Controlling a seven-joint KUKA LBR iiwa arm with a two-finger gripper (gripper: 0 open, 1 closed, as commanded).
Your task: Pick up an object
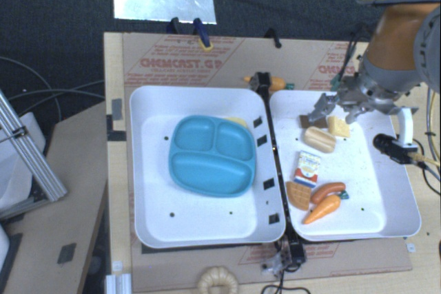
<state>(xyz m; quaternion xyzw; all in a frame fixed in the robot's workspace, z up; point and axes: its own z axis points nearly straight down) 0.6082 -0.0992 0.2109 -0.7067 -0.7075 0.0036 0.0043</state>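
Landmark: the black divider [273, 162] where the two white bins meet; every place below is given from it.
Left bin [155, 217]: on the far side of the divider from the arm, it carries a blue compartment plate [211, 155] with a sliver of something yellow [237, 122] showing past its far rim.
Right bin [396, 213]: on the arm's side of the divider, holding all the small toy foods.
Gripper [337, 109]: above the far part of the right bin, fingers spread apart with nothing between them, one tip toward the divider and one away from it.
Bread roll [319, 140]: the likeliest target, lying just below the gripper, a short way from the divider, with a small brown piece [305, 121] at its far end.
Cheese wedge [337, 127]: just beside the roll, on the side away from the divider.
Carton [308, 167]: small, white and red, nearer the front, close to the divider.
Front cluster: a waffle [298, 193] nearest the divider, then a sausage [326, 191] and a carrot [322, 209] touching one another.
Handling, as a judgement: the roll looks like light hollow plastic, stiff and smooth, so it may slip or roll under a pinch.
Where to grip: across its short width at the middle, fingers coming down on both long sides, clear of the cheese.
Risk: the cheese sits close enough that a finger could land on it and push both aside.
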